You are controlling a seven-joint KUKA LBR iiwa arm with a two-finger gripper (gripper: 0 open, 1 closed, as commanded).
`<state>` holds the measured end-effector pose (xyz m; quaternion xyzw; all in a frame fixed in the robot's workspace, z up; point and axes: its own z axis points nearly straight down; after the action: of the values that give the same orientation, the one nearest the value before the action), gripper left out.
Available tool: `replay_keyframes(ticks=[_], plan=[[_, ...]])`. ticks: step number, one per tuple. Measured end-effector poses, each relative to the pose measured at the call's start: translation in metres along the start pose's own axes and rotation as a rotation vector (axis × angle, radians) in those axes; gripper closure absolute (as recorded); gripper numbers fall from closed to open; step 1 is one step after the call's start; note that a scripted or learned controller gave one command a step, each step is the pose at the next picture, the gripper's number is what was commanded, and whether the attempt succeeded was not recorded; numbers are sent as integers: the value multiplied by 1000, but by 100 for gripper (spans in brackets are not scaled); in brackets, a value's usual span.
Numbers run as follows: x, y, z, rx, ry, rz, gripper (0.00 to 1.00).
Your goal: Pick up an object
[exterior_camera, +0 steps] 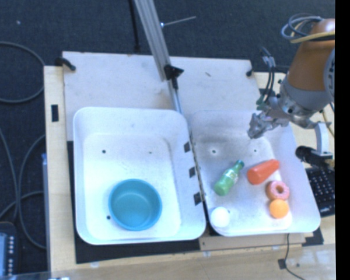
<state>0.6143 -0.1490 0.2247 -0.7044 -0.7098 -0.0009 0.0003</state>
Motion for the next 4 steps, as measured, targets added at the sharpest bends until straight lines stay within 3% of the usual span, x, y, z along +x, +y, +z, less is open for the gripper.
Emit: replay_keyframes(ticks=[4], plan=[[181,-57,-17,5,4,-2,100]])
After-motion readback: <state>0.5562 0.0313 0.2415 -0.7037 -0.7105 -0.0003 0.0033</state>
